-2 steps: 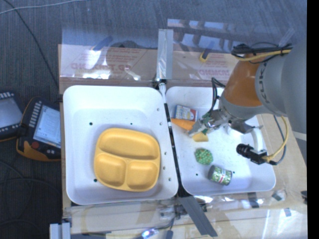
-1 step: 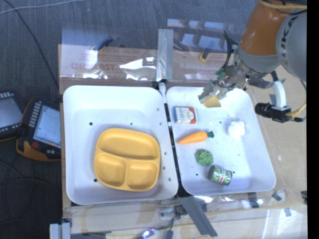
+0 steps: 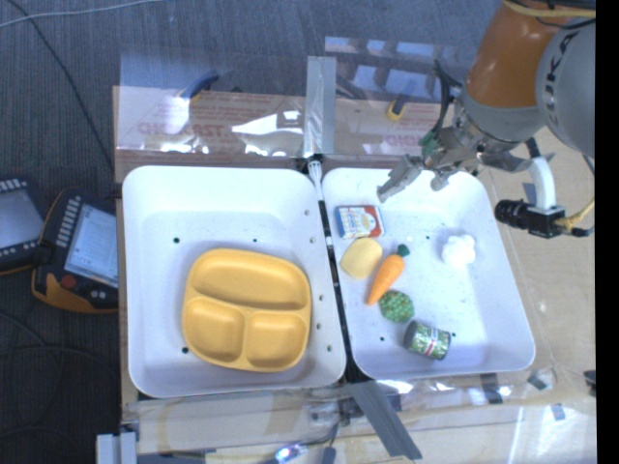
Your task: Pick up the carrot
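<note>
Right bin (image 3: pixel 503 288), contents: carrot (image 3: pixel 385 275) near the middle; pale yellow rounded piece (image 3: pixel 360 257) just to the carrot's left, touching or nearly touching it; small red-and-blue packet (image 3: pixel 358 221) above that piece, near the bin's back left corner; green knobbly item (image 3: pixel 396 305) just below the carrot's tip; green can (image 3: pixel 427 340) lying on its side, further toward the front; white crumpled lump (image 3: pixel 458 249) to the right, well apart from the carrot.

Left bin (image 3: pixel 155 220), contents: yellow compartment tray (image 3: pixel 248 307), three sections.

Tool: gripper (image 3: pixel 418 174), over the right bin's back edge, above and to the right of the packet. Fingers spread apart, nothing between them, touching no item. Well apart from the carrot.

Task item: carrot, orange, tapered, small green top. Lies at a slant, green end pointing up-right, narrow tip down-left. Upper surface uncovered.
</note>
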{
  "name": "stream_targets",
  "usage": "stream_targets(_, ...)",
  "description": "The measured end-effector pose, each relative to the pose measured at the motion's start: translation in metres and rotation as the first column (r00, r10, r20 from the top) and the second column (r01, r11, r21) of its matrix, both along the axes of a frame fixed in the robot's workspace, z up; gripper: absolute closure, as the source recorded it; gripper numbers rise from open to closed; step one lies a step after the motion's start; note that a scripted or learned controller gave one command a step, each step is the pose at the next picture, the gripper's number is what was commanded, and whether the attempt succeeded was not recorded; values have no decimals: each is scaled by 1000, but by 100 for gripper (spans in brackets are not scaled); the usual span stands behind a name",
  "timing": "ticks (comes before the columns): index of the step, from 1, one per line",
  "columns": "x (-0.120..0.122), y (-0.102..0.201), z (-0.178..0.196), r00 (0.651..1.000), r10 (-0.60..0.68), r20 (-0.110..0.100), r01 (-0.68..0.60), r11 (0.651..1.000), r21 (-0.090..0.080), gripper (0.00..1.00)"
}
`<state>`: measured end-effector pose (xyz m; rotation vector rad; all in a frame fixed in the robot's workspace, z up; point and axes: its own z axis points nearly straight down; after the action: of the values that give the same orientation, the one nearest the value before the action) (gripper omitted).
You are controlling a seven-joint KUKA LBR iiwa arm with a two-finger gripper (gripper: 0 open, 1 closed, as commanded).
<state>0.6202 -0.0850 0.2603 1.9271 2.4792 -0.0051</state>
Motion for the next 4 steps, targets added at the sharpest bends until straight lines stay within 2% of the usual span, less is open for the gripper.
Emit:
stream_targets(1,-29,-51,-97,999,49,-2,-49,999,2,0)
stream_targets(2,-36,-24,-168,995,103,14,-103,995,-2,0)
stream_targets(3,-103,-20,-169,961,275,18,-275,961,-6,0)
stream_targets(4,-137,49,-78,999,47,-1,-47,999,5,0)
